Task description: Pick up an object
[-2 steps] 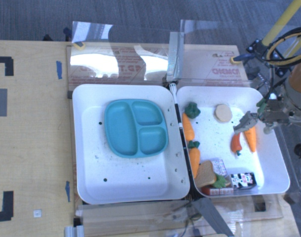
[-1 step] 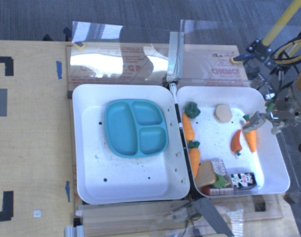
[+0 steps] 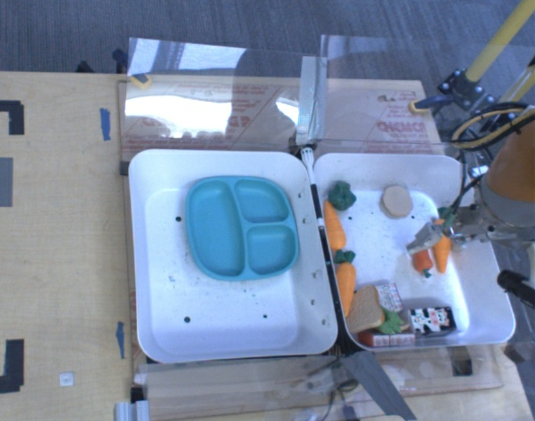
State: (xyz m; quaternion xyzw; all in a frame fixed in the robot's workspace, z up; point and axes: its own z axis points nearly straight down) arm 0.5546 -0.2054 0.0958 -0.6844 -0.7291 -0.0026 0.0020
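A pale wooden bench [image 3: 48, 261] carries two shallow white plastic bins, with clear acrylic sheets standing behind them and grey carpet beyond. The left bin [image 3: 162, 314] holds a smooth teal divided plate [image 3: 241, 226], rounded at its corners and split into three compartments.

I take the right bin [image 3: 487, 310] as my landmark. My gripper [image 3: 432, 239] hangs over its right half, my arm coming in across its right rim. Between my fingers sits a small orange carrot [image 3: 442, 251], roughly upright, and I am clamped on it; a shorter orange piece [image 3: 423, 261] shows just beside it to the left, and I cannot tell whether it is part of the same toy.

Along the bin's left wall lie two more carrots end to end, each with a knobbly green top: the upper carrot [image 3: 334, 222] and the lower carrot [image 3: 345, 286]. Near the bin's far wall rests a flat tan disc [image 3: 396, 202]. At its near edge, a brown slice of bread [image 3: 366, 309] leans by a small green piece [image 3: 392, 323], with a crinkled wrapped packet [image 3: 388, 293] behind them and a black-and-white box [image 3: 431, 319] to their right.
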